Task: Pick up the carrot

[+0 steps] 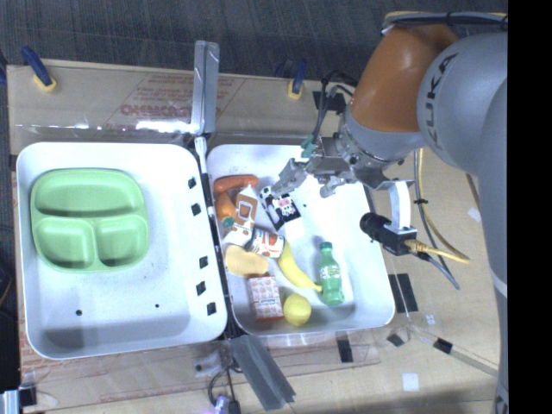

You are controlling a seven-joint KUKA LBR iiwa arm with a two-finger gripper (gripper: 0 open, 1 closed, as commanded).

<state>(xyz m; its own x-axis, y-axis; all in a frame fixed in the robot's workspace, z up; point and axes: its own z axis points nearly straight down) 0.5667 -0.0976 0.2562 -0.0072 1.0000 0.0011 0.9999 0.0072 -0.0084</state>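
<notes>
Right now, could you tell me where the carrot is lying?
The carrot lies in the right bin, at its upper left corner beside the dividing wall, just left of the gripper and above the banana.

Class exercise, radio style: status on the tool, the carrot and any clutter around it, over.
Tool above right bin's far end, grip state unclear. Carrot at bin's far left, ungrasped. Small packets crowd against it; banana, green bottle nearer the front.
</notes>
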